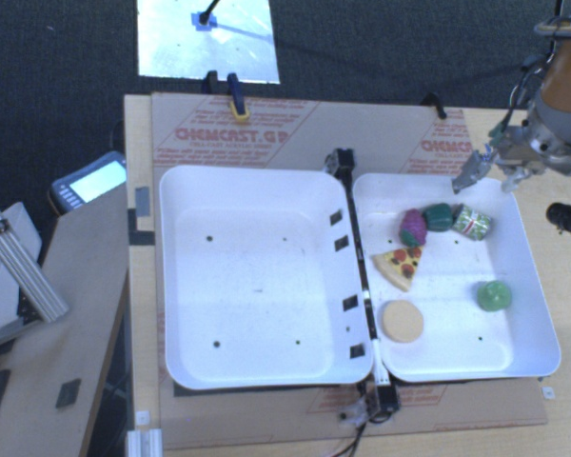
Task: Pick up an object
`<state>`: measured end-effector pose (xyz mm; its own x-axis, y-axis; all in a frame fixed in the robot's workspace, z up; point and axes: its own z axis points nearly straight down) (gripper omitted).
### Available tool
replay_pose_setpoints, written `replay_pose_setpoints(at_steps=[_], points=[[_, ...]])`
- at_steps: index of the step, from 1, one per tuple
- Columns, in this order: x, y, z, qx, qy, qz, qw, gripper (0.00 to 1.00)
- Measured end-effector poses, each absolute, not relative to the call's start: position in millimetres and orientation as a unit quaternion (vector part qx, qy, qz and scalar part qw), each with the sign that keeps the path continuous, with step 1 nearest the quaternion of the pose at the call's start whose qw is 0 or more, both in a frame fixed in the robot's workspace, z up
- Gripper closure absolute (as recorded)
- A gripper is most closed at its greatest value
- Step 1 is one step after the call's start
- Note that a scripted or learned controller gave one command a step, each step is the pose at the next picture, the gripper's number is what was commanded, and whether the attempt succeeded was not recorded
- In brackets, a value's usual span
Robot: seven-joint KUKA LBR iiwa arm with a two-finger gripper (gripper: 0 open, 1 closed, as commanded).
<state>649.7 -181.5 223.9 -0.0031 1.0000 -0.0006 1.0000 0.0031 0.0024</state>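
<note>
The right bin (pixel 523 350) holds several small toys: a purple grape bunch (pixel 414 226), a dark green piece (pixel 439 216), a green-and-white can (pixel 472 223), a pizza slice (pixel 400 266), a round tan cookie (pixel 403 321) and a green ball (pixel 494 295). My gripper (pixel 488 171) hangs above the bin's far right rim, up and to the right of the can. Its two fingers are spread apart with nothing between them.
The left bin (pixel 190 350) lies beside the right one, with black clips along the shared divider (pixel 357 255). A shiny metal plate (pixel 207 27) sits at the back, and a grey device (pixel 90 184) lies off the bench's left side.
</note>
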Motion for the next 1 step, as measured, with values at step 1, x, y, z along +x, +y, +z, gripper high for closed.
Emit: replay_pose_setpoints(at_steps=[1], points=[[670.1, -137.1, 210.6, 0.704, 0.71, 0.0014, 0.001, 0.0]])
